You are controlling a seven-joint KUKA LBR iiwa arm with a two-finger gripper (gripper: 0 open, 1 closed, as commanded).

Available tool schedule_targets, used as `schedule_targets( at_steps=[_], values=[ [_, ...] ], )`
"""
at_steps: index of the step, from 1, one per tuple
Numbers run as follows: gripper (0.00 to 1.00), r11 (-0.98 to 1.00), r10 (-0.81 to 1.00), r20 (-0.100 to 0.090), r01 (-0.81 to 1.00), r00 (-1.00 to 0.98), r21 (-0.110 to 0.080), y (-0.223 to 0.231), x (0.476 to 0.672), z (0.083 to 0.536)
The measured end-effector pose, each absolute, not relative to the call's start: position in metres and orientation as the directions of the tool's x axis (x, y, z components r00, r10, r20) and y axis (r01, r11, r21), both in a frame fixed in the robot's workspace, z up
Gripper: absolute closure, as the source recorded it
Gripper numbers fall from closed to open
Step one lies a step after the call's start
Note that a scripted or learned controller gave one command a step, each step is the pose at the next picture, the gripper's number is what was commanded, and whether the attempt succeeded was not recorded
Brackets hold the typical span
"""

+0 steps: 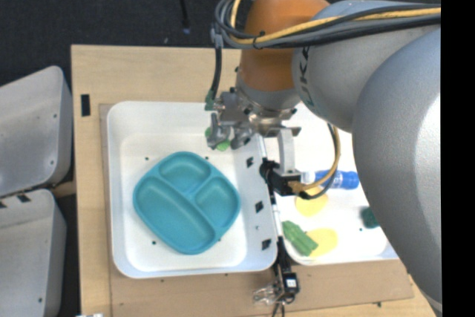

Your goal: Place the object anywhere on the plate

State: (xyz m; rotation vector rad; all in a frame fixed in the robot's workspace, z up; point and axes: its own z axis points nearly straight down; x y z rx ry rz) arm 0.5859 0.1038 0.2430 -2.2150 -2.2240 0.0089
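Because the blue divided plate (187,201) lies flat near the front of the left bin (119,159), its compartments face up to receive a load. Farther back, toward that bin's rear right corner, the claw (223,136) hangs with something small and green (220,144) at its tip; grip state, and the object's long axis, cannot be told.

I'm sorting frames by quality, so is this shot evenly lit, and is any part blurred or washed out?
Camera view: fairly even, soft light; the left bin is bright white, slightly washed out, while the teal plate stays crisp. The arm near the lens looks soft, and the gripper and the small items in the right bin are too small and blurry to make out clearly.
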Motion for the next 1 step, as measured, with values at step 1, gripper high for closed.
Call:
schedule_targets(
  at_steps=[1],
  values=[
    [1.0, 0.006, 1.0, -0.001, 1.0, -0.006, -0.005, 0.1086, 0.5985, 0.2454]
  ],
)
